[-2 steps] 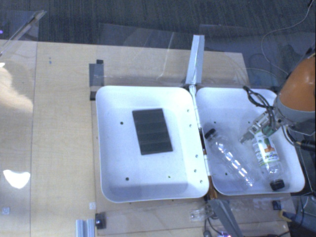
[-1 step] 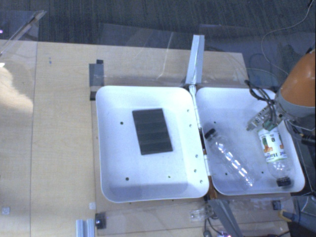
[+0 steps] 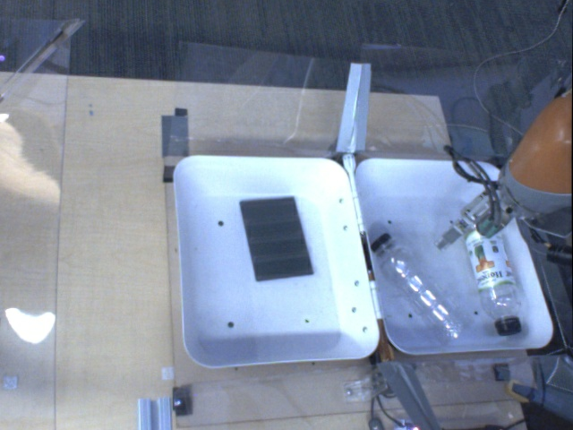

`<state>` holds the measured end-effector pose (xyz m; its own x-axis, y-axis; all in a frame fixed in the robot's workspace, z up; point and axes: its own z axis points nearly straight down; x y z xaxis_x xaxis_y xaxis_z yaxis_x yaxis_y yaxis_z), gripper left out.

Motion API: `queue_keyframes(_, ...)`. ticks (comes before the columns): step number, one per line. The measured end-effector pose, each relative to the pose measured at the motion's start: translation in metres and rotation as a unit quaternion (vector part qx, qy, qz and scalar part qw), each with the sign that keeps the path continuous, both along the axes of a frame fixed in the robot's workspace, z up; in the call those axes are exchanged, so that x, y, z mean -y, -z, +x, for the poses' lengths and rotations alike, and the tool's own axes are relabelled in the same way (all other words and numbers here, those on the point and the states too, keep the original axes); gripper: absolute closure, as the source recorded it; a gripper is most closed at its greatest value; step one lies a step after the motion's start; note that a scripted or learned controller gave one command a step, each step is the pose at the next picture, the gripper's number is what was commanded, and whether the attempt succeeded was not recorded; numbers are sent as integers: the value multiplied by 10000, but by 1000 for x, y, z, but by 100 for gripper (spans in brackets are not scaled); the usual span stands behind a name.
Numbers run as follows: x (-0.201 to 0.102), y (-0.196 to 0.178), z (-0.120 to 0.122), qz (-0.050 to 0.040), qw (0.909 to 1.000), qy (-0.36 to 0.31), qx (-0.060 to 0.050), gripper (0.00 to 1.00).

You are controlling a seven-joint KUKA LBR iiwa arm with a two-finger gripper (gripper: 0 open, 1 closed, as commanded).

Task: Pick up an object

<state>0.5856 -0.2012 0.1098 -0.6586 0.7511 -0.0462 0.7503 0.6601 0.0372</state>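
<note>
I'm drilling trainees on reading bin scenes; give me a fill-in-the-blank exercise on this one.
1. The dark grey slab lies in the ___ bin.
2. The clear bottles number ___.
3. The labelled bottle has a ___ cap.
4. The gripper hovers over the ___ bin.

Missing words: left; two; black; right

Both bins, the left and the right, were white. A dark grey pad with faint ribbed bands lay in the left one. The labelled bottle was clear, its label white with green and orange print, its cap black. The other bottle was clear with a black cap. The surface was pale wood. The arm showed orange over grey.
</note>
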Motion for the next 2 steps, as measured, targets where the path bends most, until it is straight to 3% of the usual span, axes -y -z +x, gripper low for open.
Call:
queue_keyframes(1,3,2,-8,9,9966,-786,-231,0)
queue_keyframes(2,-33,-3,28,-26,9787,-2037,-241,0)
